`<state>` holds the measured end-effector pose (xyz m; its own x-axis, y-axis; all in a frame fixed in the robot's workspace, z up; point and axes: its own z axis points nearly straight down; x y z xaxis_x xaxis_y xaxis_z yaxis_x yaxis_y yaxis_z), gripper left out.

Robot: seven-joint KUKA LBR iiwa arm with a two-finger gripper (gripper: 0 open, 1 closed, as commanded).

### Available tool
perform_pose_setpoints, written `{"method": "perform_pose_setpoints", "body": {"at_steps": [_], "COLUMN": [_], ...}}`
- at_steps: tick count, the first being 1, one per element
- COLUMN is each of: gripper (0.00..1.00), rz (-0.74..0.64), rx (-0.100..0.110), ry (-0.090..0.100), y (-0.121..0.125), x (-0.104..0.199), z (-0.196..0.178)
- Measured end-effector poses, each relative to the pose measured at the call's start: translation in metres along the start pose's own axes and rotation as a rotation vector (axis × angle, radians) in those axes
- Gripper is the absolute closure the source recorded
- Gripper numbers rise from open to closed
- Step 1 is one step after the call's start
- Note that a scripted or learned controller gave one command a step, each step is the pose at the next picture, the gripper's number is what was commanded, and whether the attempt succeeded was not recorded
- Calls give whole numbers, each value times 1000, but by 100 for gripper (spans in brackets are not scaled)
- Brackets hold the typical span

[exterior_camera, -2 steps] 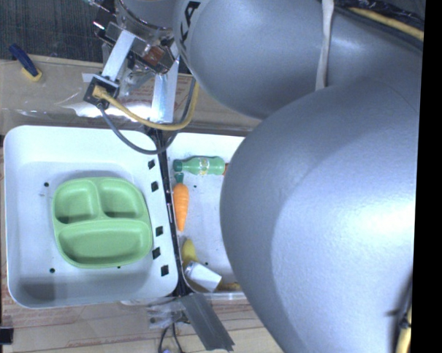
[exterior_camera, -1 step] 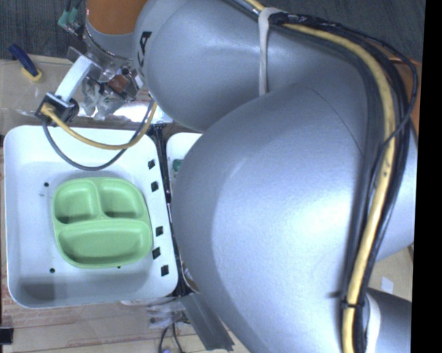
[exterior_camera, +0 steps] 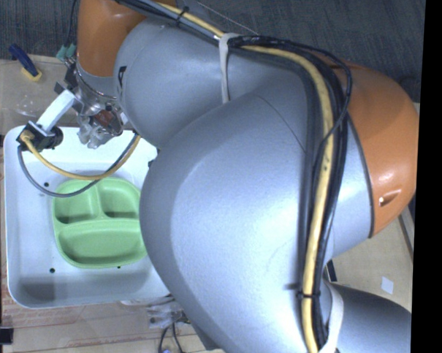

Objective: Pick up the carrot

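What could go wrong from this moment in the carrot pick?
1. The arm blocks much of the camera's view, so a grasp would be hard to verify.
2. The gripper hangs over the far end of the white bin, close to its wall; a descent could clip it.
3. The yellow cable droops above the green divided tray and may snag it.

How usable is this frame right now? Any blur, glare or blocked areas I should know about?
Camera view: the arm sits close to the lens, soft and covering the right bin area; the green tray in the white bin is reasonably sharp; the gripper looks small and slightly blurred; lighting even, no strong glare.
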<state>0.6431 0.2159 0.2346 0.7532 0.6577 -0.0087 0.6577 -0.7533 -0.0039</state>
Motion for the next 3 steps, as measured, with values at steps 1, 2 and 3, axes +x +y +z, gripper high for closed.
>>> {"method": "perform_pose_setpoints", "body": {"at_steps": [1, 2, 3], "gripper": [100, 100, 0], "rz": [201, 7, 2], "rx": [1, -2, 0], "ry": [3, 7, 6], "y": [37, 100, 98], "x": [-65, -81, -80], "z": [51, 43, 44]}}
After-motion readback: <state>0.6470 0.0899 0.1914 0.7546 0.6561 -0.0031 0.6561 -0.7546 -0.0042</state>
